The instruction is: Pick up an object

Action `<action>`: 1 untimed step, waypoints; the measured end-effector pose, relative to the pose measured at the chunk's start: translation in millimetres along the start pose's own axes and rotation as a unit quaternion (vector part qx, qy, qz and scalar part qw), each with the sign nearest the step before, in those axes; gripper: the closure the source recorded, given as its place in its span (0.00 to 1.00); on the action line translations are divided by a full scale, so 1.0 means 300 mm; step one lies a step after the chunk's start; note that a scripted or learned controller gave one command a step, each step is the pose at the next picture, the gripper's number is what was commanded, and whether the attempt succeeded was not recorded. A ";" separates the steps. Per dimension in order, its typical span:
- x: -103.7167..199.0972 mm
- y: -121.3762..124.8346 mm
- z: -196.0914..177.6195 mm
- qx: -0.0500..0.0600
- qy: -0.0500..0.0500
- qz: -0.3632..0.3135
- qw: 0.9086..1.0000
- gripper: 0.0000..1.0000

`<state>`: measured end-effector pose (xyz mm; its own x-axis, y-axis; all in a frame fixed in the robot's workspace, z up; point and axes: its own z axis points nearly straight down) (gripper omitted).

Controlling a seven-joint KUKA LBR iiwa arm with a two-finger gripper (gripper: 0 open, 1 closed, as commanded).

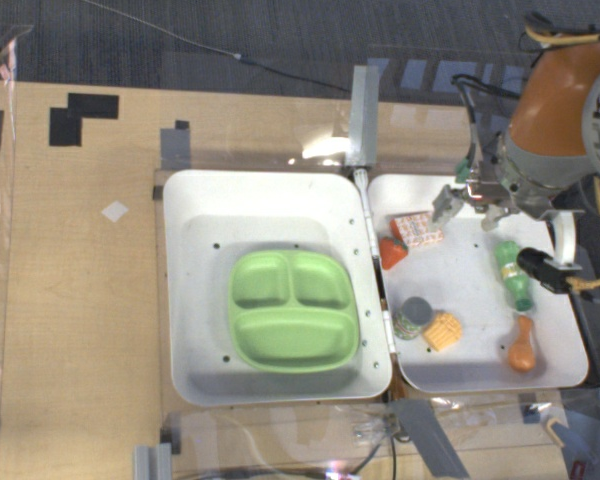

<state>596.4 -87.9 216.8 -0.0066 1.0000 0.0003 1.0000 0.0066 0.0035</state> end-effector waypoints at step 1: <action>-0.036 0.142 0.366 -0.010 0.000 0.065 0.998 0.00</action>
<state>639.4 -98.4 107.1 0.1232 0.9924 0.0012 0.9921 -0.1232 0.0235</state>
